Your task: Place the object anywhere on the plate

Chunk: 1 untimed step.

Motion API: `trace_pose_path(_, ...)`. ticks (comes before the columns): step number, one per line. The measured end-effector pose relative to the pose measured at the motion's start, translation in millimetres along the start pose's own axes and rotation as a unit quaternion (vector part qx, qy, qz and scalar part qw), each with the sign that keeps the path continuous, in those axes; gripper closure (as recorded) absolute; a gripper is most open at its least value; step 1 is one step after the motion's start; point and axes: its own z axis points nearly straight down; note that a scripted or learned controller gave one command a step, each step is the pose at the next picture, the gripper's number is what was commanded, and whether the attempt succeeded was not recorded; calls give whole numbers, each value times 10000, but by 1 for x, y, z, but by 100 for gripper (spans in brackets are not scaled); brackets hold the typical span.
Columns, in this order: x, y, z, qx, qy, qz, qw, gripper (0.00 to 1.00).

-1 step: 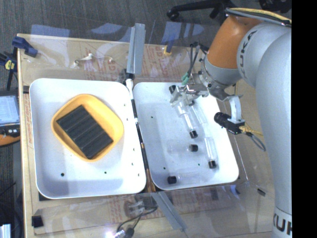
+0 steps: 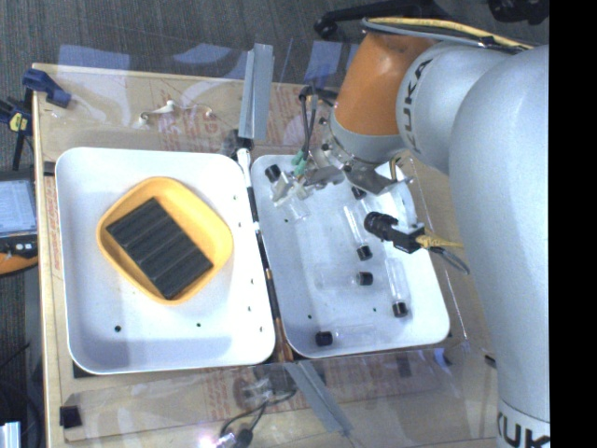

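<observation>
Yellow rounded plate [image 2: 207,215] bears a ribbed dark slab [image 2: 157,247] — gripper [image 2: 297,183] grip unreadable.

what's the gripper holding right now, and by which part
Cannot be told: the gripper sits low over the right bin, its fingertips too unclear to show anything between them.

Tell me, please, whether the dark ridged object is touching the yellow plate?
Touching: the camera view shows the dark ridged object lying flat on the yellow plate, its rim showing all around.

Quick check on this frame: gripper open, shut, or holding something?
Gripper: cannot be told; it sits over the far end of the right bin, too small and cluttered to read, with nothing visibly held.
</observation>
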Motion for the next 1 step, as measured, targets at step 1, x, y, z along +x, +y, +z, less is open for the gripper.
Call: trace_pose_path(1, 0, 0, 0, -2, -1, 3, 10000, 0)
